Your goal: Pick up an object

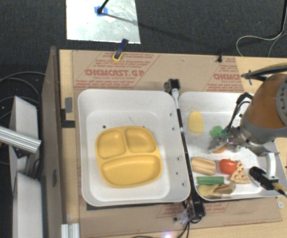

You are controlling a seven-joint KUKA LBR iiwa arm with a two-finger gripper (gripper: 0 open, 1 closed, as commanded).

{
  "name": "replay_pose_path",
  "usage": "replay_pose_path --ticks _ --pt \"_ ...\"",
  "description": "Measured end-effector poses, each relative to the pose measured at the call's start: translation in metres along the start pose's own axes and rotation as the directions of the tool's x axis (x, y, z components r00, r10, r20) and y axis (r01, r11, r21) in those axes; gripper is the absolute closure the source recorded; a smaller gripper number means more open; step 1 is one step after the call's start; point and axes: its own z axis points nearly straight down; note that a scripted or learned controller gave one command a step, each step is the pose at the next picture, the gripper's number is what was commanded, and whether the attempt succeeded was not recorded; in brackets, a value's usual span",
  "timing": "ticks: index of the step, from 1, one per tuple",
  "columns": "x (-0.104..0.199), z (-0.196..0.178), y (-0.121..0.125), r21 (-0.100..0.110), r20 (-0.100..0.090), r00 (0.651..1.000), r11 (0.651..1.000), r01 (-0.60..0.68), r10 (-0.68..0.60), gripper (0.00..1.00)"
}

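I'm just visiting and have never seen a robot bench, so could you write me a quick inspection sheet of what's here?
Surface: bench bearing left bin and right bin.
Job's things: yellow piece, green piece, bread roll, tomato, pizza slice in the right bin.
Clutter: yellow divided tray in the left bin.
Grippers: gripper low over the right bin, beside the green piece.
Cables: black cables at left; another upper right.
Surroundings: dark floor, shiny sheet.
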Motion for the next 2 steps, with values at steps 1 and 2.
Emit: replay_pose_path --ticks 1,2 --pt "0.003 -0.002 0.052 -0.01 0.002 1.0 1.0 0.007 -0.007 0.0" --pt "0.014 0.0 0.0 0.0 -0.001 1.0 1.0 0.002 -0.002 0.0"
